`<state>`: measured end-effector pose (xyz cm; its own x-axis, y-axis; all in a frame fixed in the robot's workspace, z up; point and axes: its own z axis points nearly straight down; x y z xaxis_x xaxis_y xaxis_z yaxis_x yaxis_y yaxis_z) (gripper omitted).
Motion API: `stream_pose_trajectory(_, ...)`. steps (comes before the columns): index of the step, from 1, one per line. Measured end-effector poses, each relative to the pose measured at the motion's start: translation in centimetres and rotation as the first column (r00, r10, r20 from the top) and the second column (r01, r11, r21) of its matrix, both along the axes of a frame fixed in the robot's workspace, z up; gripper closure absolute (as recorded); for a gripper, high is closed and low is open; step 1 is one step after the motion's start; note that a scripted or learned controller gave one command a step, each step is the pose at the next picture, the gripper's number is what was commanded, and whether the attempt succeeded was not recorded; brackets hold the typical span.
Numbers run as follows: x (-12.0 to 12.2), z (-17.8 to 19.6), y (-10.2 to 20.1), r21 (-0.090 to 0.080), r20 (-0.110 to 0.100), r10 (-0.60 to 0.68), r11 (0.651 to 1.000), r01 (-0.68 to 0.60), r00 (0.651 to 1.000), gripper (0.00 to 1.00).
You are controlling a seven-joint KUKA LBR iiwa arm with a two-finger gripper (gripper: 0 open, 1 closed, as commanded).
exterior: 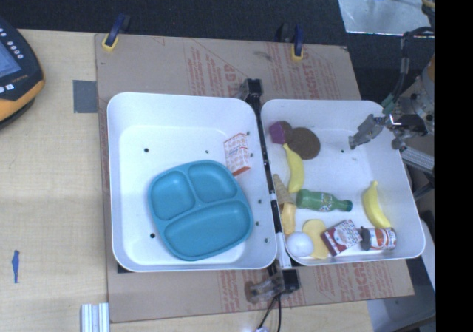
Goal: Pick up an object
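arm waits at bin's edge, nothing picked yet

camera view: the gripper [375,133] hangs over the upper right corner of the right bin [347,112], its fingers spread apart with nothing between them. the picture is coarse here, so the exact finger gap is hard to judge, but they look parted. the floor under it is bare white.

the candidates lie lower and to the left. a banana [294,168] runs down the bin's left side, just beside a brown disc [304,143] and a purple piece [279,131]. a green bottle [323,201] lies on its side near the middle. a second banana [376,205] sits toward the right wall, well apart from the bottle. along the bottom edge crowd a white ball [299,244], a carton [342,238] and a can [379,237], the carton touching the can.

the left bin [126,112] holds a blue plate [200,209] and a small carton [237,154] near the divider.

by this frame the task looks to be at the approach step: no target is reached. the next move calls for travel down the bin and a descent over one item. the second banana seems the easiest choice, lying alone and nearest the gripper; the fingers would need to straddle its narrow width.
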<state>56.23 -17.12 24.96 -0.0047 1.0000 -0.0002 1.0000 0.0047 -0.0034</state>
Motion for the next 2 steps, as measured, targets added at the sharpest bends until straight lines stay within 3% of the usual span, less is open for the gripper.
stream_pose_trajectory(1,-1.2,-13.6,-4.2,0.002,-0.011,-0.003,1.000,0.003,1.000,0.00)
stream_pose_trajectory(2,-6.7,-15.9,-4.0,0.003,-0.005,0.000,1.000,0.000,1.000,0.00)
